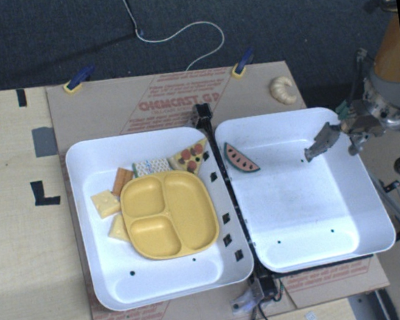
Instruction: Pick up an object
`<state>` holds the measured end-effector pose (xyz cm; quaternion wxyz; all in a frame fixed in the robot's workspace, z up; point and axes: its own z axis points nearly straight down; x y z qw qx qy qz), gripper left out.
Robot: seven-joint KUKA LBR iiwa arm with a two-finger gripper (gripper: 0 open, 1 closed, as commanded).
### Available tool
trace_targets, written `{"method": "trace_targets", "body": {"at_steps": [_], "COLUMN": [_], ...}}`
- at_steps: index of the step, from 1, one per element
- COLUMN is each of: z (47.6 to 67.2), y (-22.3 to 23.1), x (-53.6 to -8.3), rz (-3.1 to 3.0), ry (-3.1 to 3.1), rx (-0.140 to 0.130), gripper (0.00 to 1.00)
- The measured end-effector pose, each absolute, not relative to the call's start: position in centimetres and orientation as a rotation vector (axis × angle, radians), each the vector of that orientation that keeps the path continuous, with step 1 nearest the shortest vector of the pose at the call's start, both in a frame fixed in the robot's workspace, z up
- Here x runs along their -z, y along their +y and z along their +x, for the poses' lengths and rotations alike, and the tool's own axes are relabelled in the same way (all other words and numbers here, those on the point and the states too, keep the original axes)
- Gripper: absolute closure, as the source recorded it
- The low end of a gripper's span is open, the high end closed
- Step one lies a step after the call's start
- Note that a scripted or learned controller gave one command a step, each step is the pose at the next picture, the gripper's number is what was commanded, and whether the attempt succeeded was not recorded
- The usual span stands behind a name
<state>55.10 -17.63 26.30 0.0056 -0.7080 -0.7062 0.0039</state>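
A: What sits where, from the left?
B: A yellow divided plastic plate [169,214] covers flat toy food pieces in the left bin; a watermelon-slice toy [241,158] lies far-left in the right bin.
A: And the step?
B: Approach, I judge. The gripper [320,143] hovers right of the slice with nothing between its fingers; their spread I cannot tell. It must travel left and descend.

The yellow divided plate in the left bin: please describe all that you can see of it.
The yellow divided plate, smooth and plastic-looking, is a rounded square with three compartments: two on the upper side, one wide one below. It lies flat, slightly turned, in the middle of the left white bin. Its compartments hold nothing. Its upper and left edges touch or cover several small flat food-like pieces.
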Motion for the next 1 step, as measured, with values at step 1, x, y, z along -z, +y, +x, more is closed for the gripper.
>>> {"method": "trace_targets", "body": {"at_steps": [1], "z": [55.31], "y": [-17.6], "x": [-26.97], "rz": [-2.22], "ry": [-2.222], "rx": [-0.002], "gripper": [0.0]}}
